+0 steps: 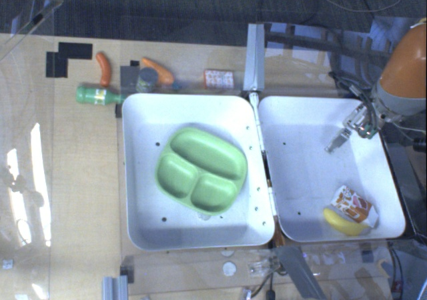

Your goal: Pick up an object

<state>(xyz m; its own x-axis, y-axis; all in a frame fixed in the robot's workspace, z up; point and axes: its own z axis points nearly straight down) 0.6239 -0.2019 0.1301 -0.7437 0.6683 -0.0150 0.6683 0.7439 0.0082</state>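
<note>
Approach step, nothing grasped: the gripper (341, 136) hangs over the upper part of the right bin (300, 179), fingers slightly apart and bare. Candidate objects, a yellow banana (343, 221) touching a small orange-and-white carton (354, 204), lie in that bin's corner at 5 o'clock, well apart from the gripper. Next move, as I judge it: travel toward 6 o'clock, centre over one item, descend, close.

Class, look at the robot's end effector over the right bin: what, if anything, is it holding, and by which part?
Nothing. The end effector hangs over bare floor of the right bin, apart from the banana and the small carton.
</note>
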